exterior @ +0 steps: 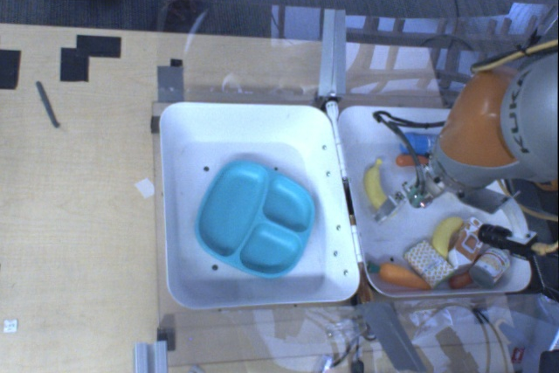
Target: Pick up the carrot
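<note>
Left bin [179,188]: it held a blue divided plate [256,217] and nothing of the task.
Right bin [354,188]: it held all the small things, with the arm [489,131] reaching over its upper part.
Arm: it hung above the bin's middle, well short of the near edge.
Gripper [417,192]: it sat low over bare bin floor, between a banana [374,182] and a second yellow piece [447,234]; nothing lay between its fingers, and whether they were spread or pressed together could not be told.
Carrot [403,276]: it lay flat at the near edge of the right bin, just beside a patterned packet [425,258], apart from the gripper.
Done: nothing, judging by how things lay; the carrot was untouched.
Left: moving over the carrot, closing on it and lifting.
</note>
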Action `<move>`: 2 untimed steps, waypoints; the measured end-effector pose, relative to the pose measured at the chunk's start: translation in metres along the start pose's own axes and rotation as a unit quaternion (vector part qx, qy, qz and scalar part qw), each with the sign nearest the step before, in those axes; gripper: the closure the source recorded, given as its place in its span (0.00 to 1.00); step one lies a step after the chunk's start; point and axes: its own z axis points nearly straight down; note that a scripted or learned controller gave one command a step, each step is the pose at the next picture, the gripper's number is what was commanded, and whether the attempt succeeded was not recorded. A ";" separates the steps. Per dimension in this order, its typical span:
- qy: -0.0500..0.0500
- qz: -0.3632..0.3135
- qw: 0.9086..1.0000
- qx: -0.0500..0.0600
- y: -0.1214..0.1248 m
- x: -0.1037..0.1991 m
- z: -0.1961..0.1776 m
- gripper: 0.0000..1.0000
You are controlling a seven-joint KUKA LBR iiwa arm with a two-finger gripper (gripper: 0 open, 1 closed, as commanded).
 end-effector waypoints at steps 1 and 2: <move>-0.001 -0.003 1.000 -0.001 0.001 0.001 -0.010 1.00; -0.006 0.096 0.995 -0.005 -0.064 -0.070 0.007 1.00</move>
